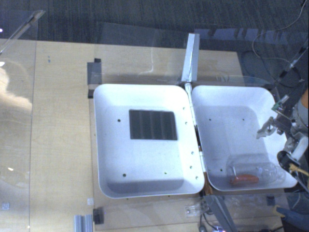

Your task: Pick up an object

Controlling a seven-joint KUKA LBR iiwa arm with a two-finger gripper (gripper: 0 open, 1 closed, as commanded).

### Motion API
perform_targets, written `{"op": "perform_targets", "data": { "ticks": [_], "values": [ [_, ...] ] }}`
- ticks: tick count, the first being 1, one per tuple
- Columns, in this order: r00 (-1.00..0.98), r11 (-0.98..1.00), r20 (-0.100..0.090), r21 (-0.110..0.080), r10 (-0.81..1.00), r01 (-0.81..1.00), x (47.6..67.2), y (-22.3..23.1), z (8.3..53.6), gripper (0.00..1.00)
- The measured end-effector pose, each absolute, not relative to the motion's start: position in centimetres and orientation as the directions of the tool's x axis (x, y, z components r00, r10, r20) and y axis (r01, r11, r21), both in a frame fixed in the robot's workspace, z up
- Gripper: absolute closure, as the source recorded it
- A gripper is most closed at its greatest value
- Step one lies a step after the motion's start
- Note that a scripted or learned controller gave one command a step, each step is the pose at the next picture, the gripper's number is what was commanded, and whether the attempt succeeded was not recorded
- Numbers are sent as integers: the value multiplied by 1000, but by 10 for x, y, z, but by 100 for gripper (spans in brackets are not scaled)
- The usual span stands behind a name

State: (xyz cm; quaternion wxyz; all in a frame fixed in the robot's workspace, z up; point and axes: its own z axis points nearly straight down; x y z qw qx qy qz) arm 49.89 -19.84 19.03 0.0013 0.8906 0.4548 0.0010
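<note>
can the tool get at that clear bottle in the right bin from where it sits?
Probably yes. The tool hangs at the right bin's right edge, and the clear bottle with the orange piece inside lies in the near corner just below it, with nothing between them.

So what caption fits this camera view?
Gripper poised over right bin holding a clear container; left bin alongside.
</note>
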Motion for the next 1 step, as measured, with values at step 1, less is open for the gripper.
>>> {"op": "perform_targets", "data": {
  "ticks": [1],
  "values": [
    [732, -732, 3, 6, 682, 682, 489, -161, 280, 0]
  ]
}}
